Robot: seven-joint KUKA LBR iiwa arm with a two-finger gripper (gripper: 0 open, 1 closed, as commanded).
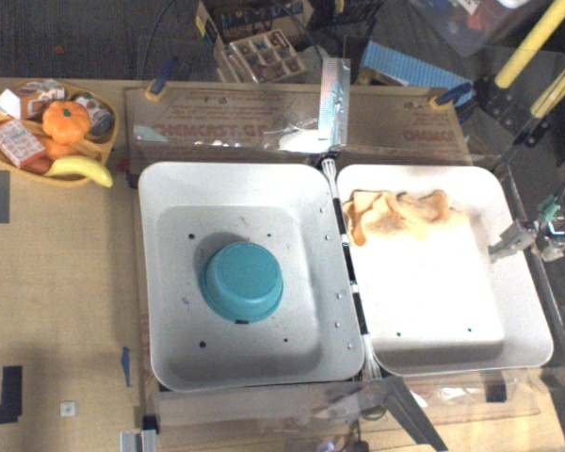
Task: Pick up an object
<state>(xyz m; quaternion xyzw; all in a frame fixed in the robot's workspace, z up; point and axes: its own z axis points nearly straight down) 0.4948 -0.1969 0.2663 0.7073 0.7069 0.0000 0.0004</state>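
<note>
A teal bowl [243, 282] lies upside down in the middle of the left white bin [169, 196]. A crumpled tan cloth [395, 213] rests in the far left corner of the right white bin [452, 328], against its back wall and close to the divider between the bins.
A yellow dish [5, 149] with toy fruit, including an orange pumpkin [66, 121] and a banana [80, 169], sits on the bench at the far left. Cardboard panels [235, 121] stand behind the bins. A small grey metal piece [518, 240] juts over the right bin's right rim.
</note>
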